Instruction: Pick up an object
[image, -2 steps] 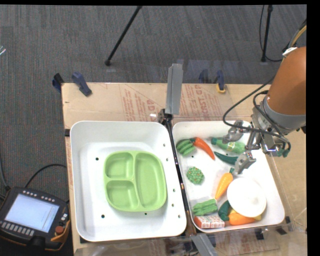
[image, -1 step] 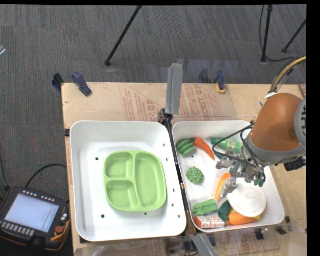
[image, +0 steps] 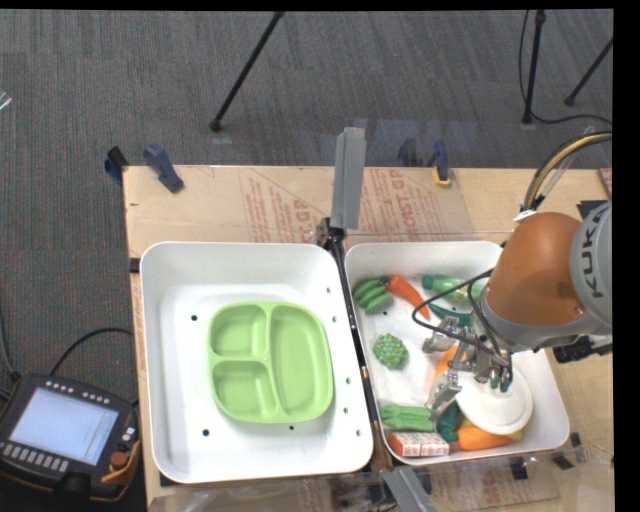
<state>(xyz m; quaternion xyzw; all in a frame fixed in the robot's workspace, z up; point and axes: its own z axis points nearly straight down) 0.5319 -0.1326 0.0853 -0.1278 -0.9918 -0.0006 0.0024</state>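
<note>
The right bin (image: 520, 250) holds several toy foods: a carrot (image: 407, 291), a green pepper (image: 371, 293), a round knobbly green piece (image: 390, 349), a green bean bundle (image: 407, 416), a red and white box (image: 418, 445), an orange piece (image: 486, 438) and a white bowl (image: 497, 408). My gripper (image: 441, 368) is low in this bin, just left of the bowl and right of the knobbly piece. It is open, its fingers (image: 437, 344) spread front to back. A thin orange piece (image: 442, 368) shows between them; I cannot tell if they touch it.
The left bin (image: 170, 290) holds a light green divided plate (image: 270, 360). A grey post (image: 348, 180) rises at the back between the bins. A teal item (image: 440, 283) lies at the right bin's back. A teach pendant (image: 65, 435) sits on the floor at lower left.
</note>
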